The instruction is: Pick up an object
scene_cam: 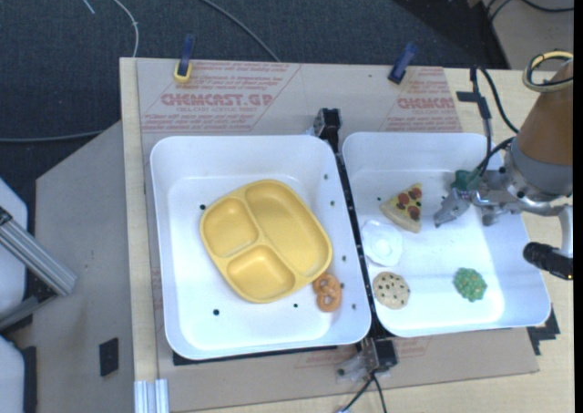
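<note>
Camera view: pizza slice [404,208] tip leftward.

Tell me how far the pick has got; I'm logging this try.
Done: the gripper has reached into the right bin, beside the pizza slice. In hand: nothing shows between its fingers. Left: the whole grasp and lift. The cookie, broccoli and white egg lie loose in that bin, and the pretzel sits by the yellow tray in the left bin.

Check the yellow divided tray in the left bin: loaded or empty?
Empty. All three compartments of the yellow divided tray show bare yellow. The pretzel lies outside it on the left bin's floor, against the tray's lower right corner.
</note>
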`<state>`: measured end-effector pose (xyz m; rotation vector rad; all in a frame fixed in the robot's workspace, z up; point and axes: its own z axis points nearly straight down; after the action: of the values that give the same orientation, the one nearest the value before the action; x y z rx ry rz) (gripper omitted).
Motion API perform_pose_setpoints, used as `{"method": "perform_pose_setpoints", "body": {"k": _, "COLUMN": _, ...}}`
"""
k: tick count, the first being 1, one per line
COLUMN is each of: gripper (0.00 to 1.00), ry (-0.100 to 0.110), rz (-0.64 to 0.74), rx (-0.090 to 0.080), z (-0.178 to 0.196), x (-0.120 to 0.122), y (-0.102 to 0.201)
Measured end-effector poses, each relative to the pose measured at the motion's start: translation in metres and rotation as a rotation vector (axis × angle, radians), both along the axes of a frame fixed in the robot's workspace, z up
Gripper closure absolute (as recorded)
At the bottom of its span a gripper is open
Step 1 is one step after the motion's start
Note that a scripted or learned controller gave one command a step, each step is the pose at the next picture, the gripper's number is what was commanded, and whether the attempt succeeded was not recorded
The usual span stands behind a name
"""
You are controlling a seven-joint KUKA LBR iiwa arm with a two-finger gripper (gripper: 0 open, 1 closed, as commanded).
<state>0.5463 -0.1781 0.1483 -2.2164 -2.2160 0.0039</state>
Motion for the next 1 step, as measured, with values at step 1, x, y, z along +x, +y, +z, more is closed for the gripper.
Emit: {"method": "perform_pose_setpoints", "body": {"k": 1, "gripper": 0.00, "ry": -0.001, "rz": 0.000, "rx": 0.000, "z": -0.0613, "x": -0.0059, "y": 0.0034}}
